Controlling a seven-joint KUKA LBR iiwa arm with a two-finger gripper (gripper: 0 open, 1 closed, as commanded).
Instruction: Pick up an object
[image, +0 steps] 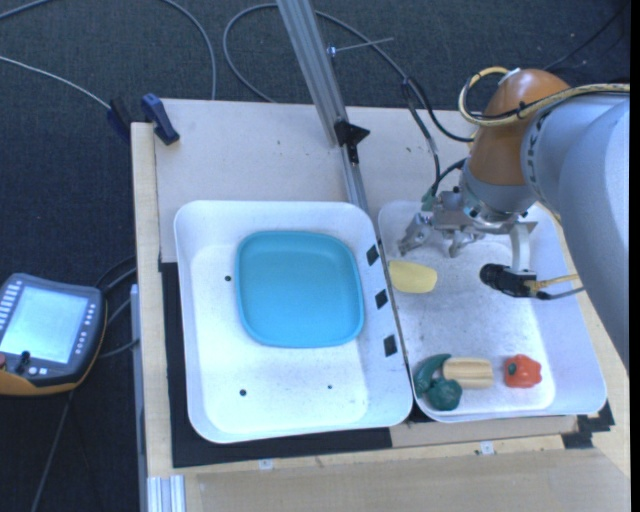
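My gripper (435, 241) hovers over the far left part of the right bin (570, 340), open, with nothing between its fingers. A pale yellow rounded object (413, 277) lies just below and left of it, close to the bin's left wall and apart from the fingertips. Along the near edge of the same bin lie a dark green vegetable (437, 382), a beige block (468, 373) and a small red pepper (521, 371).
The left bin (205, 330) holds a blue square plate (298, 287). A slanted metal rail (325, 90) runs down to the gap between the bins. A teach pendant (45, 330) sits off the bench at the left.
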